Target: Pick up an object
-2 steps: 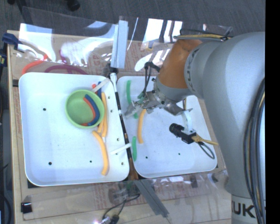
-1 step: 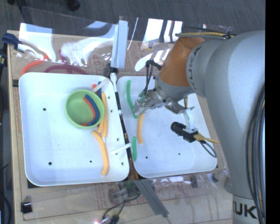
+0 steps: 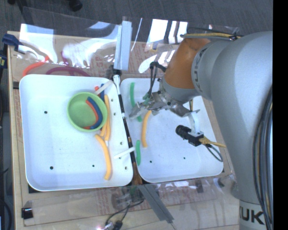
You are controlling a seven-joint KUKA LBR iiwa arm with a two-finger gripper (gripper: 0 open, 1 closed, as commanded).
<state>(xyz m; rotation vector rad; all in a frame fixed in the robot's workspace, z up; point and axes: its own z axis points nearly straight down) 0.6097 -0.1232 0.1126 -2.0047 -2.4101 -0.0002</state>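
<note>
My gripper [image 3: 144, 109] is low in the right bin [image 3: 201, 162], near its left side, and its fingers look spread open. A yellow stick [image 3: 144, 131] lies just below it, its upper end right under the fingertips; nothing is visibly clamped between them. A green stick [image 3: 132, 94] lies just above and left of the gripper, along the bin's left wall. Another short green stick [image 3: 138, 153] lies lower down by the same wall.
The left bin [image 3: 43, 152] holds a green bowl [image 3: 81, 110] with blue and red pieces inside, plus yellow curved sticks [image 3: 106, 155] beside the divider. A black cable plug [image 3: 188, 133] hangs off the arm over the right bin. Clear plastic and red rings lie behind the bins.
</note>
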